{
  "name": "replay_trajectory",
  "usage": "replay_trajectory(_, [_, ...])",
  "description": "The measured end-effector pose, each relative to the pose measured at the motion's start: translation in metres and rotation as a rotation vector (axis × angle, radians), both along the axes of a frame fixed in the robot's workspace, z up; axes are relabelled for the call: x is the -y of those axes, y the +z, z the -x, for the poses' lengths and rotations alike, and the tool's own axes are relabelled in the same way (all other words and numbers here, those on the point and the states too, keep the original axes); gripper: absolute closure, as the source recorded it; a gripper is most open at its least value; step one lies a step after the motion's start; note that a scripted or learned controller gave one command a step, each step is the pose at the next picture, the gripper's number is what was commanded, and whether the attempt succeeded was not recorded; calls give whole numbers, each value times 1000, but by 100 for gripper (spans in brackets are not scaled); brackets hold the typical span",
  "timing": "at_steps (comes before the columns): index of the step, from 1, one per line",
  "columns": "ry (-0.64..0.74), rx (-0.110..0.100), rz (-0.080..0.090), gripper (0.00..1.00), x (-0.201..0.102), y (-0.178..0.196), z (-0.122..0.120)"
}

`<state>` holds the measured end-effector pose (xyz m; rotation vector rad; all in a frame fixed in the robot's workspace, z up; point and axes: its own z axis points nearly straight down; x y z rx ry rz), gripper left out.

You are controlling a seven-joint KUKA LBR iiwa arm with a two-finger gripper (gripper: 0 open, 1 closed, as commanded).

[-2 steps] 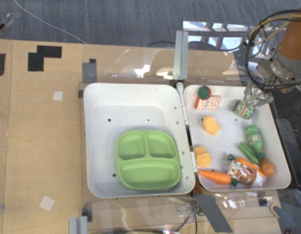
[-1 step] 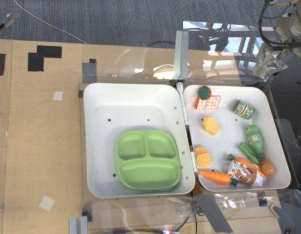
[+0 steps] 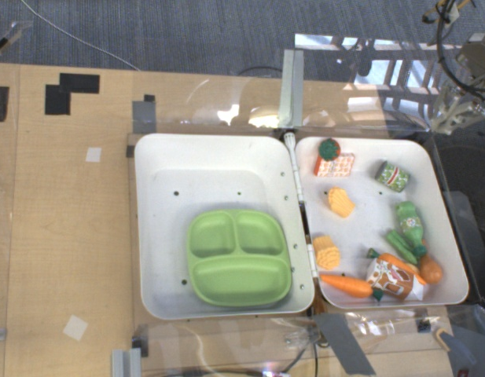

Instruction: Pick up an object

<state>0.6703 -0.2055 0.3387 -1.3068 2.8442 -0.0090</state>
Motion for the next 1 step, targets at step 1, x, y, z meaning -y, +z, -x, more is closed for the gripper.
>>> replay_trajectory(1, [-161, 2, -2, 100, -8, 44, 0])
